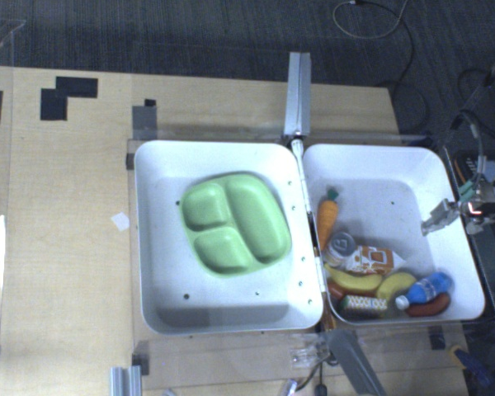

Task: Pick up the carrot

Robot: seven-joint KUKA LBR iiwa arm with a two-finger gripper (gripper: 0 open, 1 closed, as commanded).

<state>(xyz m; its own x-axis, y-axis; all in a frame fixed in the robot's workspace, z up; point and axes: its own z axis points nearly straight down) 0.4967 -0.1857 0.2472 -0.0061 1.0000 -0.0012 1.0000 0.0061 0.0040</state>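
Note:
The carrot [327, 218], orange with a small green top, lies against the left wall of the right bin [371, 165], pointing up and down in the camera view. My gripper [442, 214] hangs over the right rim of that bin, well to the right of the carrot and apart from it. Nothing shows in its grasp. The arm behind it is mostly cut off at the frame's right edge.
Just below the carrot sits a pile: a silver can [341, 244], an orange-and-white box [371, 260], bananas [371, 284], a blue bottle [425, 289] and a red sausage [429, 306]. The left bin [161, 304] holds a green divided plate [234, 223].

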